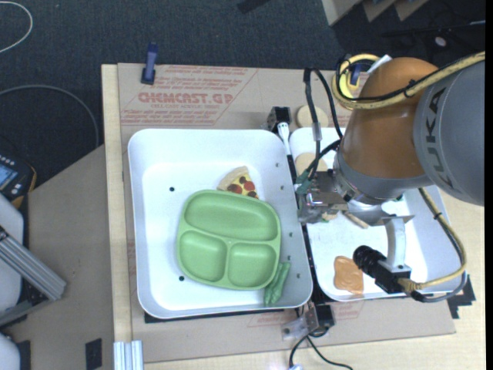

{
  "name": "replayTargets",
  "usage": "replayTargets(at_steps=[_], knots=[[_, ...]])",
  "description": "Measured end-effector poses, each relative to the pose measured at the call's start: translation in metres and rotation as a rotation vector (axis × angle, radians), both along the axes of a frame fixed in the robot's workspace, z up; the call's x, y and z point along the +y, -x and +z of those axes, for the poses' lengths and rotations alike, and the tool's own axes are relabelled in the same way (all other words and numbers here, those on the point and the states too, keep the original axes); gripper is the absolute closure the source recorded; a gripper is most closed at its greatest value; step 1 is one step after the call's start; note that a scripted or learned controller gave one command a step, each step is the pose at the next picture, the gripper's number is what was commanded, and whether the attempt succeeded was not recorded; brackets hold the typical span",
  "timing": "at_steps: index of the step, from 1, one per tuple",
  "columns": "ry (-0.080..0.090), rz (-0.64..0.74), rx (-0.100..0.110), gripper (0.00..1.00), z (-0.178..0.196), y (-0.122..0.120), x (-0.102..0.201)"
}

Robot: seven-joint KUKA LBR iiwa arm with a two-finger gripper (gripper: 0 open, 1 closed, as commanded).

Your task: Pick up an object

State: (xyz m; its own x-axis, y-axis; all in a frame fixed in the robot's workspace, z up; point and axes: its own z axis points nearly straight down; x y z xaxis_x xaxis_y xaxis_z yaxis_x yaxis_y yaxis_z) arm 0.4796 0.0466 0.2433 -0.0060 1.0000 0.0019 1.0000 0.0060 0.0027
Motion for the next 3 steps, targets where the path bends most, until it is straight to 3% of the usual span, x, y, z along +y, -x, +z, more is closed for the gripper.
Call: replayTargets(at_steps=[1, 2, 3], knots=[[-0.003, -0.002, -0.017, 1.00, 0.152, -0.002, 0.014], [0.001, -0.001, 0.008, 1.00, 0.125, 0.001, 0.057], [0.003, -0.003, 0.010, 1.00, 0.084, 0.001, 0.087]])
